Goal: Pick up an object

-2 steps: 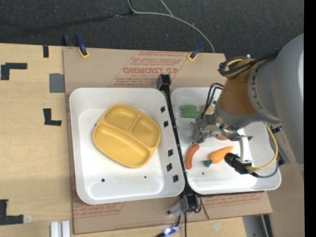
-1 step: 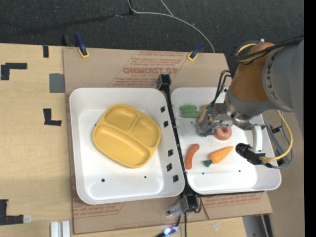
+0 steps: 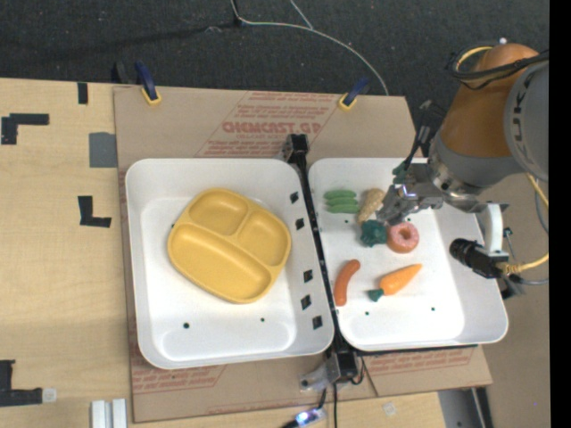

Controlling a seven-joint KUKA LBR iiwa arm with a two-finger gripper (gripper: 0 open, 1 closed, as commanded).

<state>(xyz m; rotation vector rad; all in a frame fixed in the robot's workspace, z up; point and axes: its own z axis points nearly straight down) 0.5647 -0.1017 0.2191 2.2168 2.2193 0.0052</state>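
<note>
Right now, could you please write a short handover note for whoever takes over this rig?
Gripper: low over the upper part of the right bin, beside the cream-coloured piece; I cannot tell whether it is open or shut, and nothing is visibly held.
Right bin: green pod, dark green piece, pink doughnut, sausage, carrot.
Left bin: yellow divided plate.
Done: the arm is over the toys.
Left: grasp one and lift it.
</note>
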